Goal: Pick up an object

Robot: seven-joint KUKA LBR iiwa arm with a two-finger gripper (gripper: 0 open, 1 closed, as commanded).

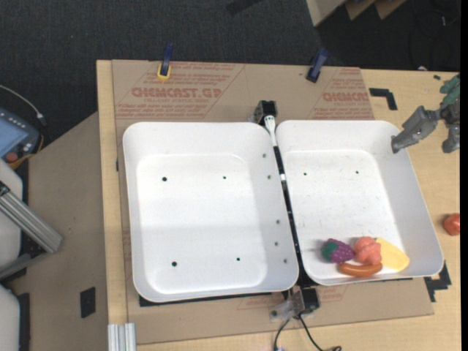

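A: Where are the objects?
B: In the right bin (409,181), at its near right corner: a purple grape bunch (337,251), an orange-red piece (368,250), a yellow piece (395,257) and a reddish sausage (360,269), all clustered together.
A: And the jaws (423,131)?
B: At the far right edge of that bin, well apart from the cluster, spread open and holding nothing.
A: The left bin (197,210)?
B: Beside it on the desk (117,196).

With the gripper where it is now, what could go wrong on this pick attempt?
1. The toys are bunched in the right bin's near corner, touching each other; the gripper may catch two or knock one aside.
2. They lie close to the bin's wall, so a descent there might strike the rim.
3. The gripper sits at the far rim, well away from them, leaving a long reach.
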